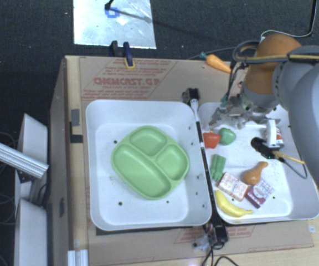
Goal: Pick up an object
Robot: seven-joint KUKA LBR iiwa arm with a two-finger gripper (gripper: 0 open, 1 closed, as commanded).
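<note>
On my feed the banana (pixel 232 205) lay nearest me in the right bin (pixel 299 206), well to the near side of the green lump (pixel 226 136). The snack box (pixel 234 186) sat between the two, and the brown drumstick (pixel 255 173) was nearer than the lump and off to its right in my view. The red piece (pixel 211 139) sat just left of that lump, and the gripper (pixel 234 117) hung just beyond the lump; I could not tell whether it was open or shut.
</note>
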